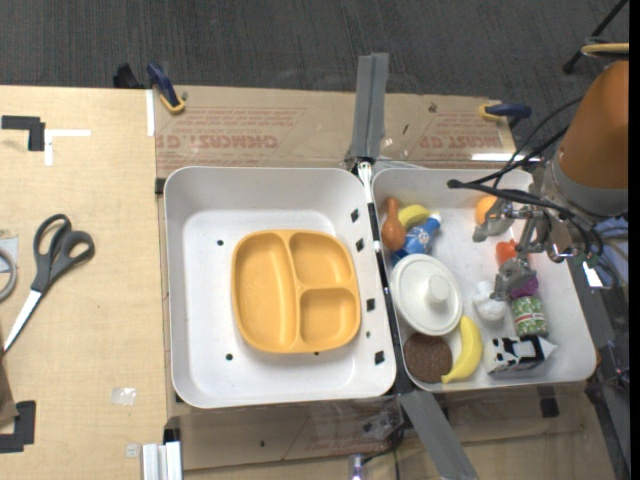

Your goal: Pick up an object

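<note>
The right bin (583,320) holds several small things. Among them are a white round lid (427,293), a banana (465,350), a brown disc (428,356), a black-and-white toy (518,352) and a green-labelled bottle (527,308). An orange ball (486,208), a yellow piece (412,215) and a blue piece (424,236) lie toward the bin's back. My gripper (515,243) hangs low over the right half of this bin, just above the bottle and a small red item (507,252). I cannot make out anything held in it.
The left bin (180,268) holds a yellow divided plate (297,290). Scissors (50,258) lie on the wooden bench at far left. Blue clamps (165,86) (508,111) pin the cardboard behind the bins. The arm's orange band (605,128) looms over the right edge.
</note>
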Tool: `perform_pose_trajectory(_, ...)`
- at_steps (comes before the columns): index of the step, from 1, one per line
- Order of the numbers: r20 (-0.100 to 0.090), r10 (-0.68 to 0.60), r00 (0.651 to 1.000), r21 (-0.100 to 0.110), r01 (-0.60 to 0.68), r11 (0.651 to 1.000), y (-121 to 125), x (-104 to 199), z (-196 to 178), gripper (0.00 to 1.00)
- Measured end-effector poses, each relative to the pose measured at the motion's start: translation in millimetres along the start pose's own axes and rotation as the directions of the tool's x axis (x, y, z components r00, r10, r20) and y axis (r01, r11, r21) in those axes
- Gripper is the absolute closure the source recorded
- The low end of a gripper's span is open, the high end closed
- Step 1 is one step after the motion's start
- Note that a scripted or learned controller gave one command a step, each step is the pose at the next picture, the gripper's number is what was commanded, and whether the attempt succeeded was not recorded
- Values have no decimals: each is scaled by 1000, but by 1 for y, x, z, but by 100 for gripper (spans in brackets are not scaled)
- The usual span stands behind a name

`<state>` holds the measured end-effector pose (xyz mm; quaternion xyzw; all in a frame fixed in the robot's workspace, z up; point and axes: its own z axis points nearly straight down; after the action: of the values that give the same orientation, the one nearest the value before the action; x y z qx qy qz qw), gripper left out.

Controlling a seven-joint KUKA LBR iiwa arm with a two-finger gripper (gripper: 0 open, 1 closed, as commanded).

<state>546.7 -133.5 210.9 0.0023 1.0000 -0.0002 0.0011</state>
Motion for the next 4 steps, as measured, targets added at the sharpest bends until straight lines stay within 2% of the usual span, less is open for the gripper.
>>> perform_pose_trajectory(1,12,-74,997,6,74,997,-14,39,112,0)
perform_pose_trajectory(2,21,138,990,3,-138,990,10,-66,109,0)
perform_pose_trajectory(3,15,114,993,3,-114,994,32,-22,110,0)
perform_pose_trajectory(4,11,240,971,1,-240,971,29,-76,114,0)
